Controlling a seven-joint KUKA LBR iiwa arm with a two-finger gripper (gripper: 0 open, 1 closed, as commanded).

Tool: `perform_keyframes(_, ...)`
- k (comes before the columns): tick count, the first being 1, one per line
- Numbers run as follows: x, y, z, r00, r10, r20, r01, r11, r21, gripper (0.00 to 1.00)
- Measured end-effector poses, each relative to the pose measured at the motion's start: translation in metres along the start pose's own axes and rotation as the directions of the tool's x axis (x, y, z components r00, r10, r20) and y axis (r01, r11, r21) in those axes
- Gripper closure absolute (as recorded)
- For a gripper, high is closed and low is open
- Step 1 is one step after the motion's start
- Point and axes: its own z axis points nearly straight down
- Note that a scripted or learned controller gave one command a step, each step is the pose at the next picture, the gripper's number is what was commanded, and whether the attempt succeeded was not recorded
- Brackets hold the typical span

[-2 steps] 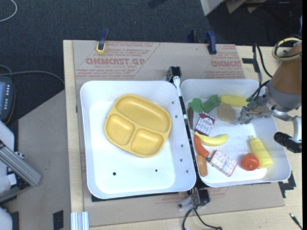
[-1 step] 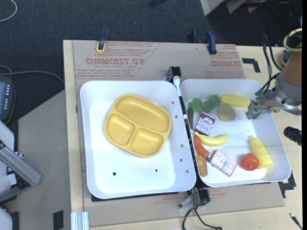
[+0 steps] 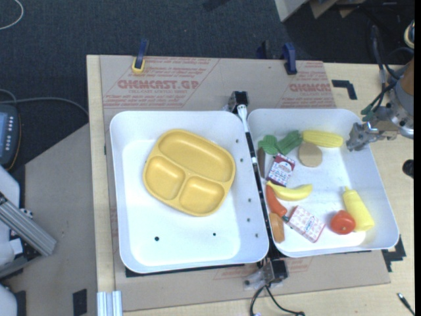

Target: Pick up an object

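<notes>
The right bin (image 3: 381,176) holds several toy foods: a yellow corn cob (image 3: 322,137), a green leafy piece (image 3: 279,142), a tan round disc (image 3: 310,155), a red and white carton (image 3: 281,171), a banana (image 3: 291,191), a yellow bottle (image 3: 357,209), a red tomato (image 3: 342,222) and a pink and white box (image 3: 306,223). My gripper (image 3: 358,137) hangs over the bin's far right corner, just right of the corn cob, with nothing seen in it.
The left bin (image 3: 131,229) holds a yellow divided plate (image 3: 189,172). An orange-red carrot (image 3: 275,203) and a hot dog (image 3: 277,230) lie along the right bin's left wall. Blue clamps (image 3: 289,56) sit at the board's back edge.
</notes>
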Motion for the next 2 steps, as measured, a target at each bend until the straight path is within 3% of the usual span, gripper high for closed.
perform_keyframes(1, 0.000, 0.001, -0.025, 1.000, 0.000, 0.000, 0.000, 1.000, 0.002, 1.00)
perform_keyframes(2, 0.042, 0.008, -0.025, 1.000, -0.003, -0.004, 0.003, 1.000, 0.007, 1.00)
